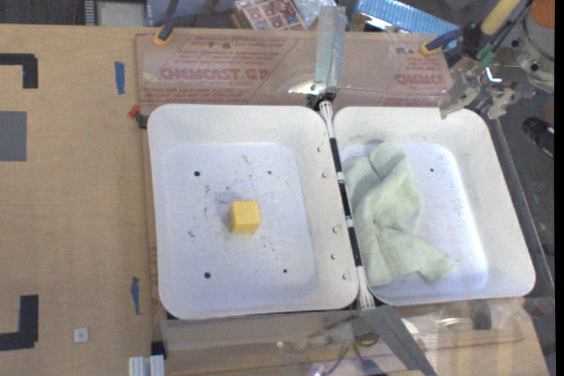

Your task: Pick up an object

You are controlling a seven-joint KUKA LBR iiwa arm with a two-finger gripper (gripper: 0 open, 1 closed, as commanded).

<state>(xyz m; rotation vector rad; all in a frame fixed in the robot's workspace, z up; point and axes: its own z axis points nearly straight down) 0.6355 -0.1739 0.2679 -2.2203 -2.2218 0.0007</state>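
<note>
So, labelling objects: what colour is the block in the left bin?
Yellow; the block shows clearly in the camera view.

Lighting: bright, even, from overhead, as we read it. Shadows: soft and faint; we note a slight one beside the small yellow cube (246, 217) at centre left. Glare: we log pale reflections on the clear plastic sheet (291, 70) at upper centre. Sharpness: moderate throughout; we find clutter along the top edge softly blurred.

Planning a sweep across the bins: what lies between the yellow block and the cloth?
In the camera view, bare white floor of the left bin, then the divider where the bins meet, separate block from cloth.
</note>
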